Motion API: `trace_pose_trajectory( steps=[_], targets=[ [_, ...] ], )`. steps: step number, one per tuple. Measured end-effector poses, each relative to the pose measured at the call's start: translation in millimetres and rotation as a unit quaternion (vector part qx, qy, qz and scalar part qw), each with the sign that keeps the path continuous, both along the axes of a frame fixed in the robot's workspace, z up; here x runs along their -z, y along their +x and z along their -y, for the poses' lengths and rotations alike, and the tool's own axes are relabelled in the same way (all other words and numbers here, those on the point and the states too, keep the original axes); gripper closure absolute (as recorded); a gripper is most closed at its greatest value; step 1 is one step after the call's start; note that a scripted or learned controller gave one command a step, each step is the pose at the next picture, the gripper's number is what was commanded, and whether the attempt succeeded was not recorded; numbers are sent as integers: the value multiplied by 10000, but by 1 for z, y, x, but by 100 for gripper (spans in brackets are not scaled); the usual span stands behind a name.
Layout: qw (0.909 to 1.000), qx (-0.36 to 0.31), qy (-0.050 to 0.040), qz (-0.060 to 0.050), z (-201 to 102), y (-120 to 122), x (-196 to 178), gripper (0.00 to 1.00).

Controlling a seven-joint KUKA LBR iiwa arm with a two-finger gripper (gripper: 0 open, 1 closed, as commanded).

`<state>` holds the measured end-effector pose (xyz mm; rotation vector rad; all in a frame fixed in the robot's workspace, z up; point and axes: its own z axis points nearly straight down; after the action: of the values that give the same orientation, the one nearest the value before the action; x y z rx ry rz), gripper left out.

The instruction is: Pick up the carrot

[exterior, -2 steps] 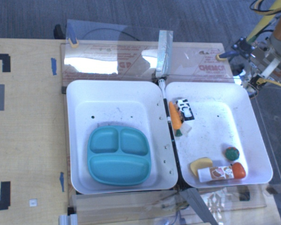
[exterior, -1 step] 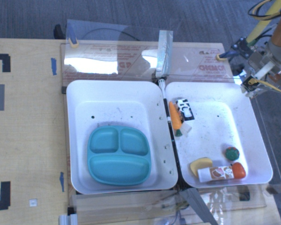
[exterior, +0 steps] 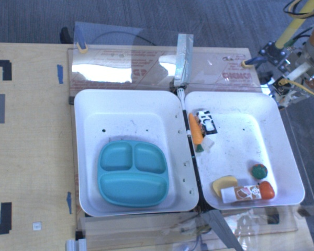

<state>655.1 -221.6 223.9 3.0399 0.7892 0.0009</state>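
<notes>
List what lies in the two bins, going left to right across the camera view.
Teal divided plate → carrot → black-and-white block → yellow banana-like piece → green ball.

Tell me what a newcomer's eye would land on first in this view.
The teal divided plate stands out most, lying in the left bin toward its near side. Next comes the orange carrot, lying along the right bin's left wall beside a black-and-white item. A small cluster sits in that bin's near right corner: a yellow piece, a green ball and a packet with a red end.
</notes>
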Motion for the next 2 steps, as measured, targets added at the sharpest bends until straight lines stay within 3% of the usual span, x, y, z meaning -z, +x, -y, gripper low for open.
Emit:
trace_pose_trajectory(
  steps=[1,2],
  targets=[
    [9961,877,3,-1,2,4,4,100],
    [9883,1526,18,-20,2,-32,-14,100]
  ],
)
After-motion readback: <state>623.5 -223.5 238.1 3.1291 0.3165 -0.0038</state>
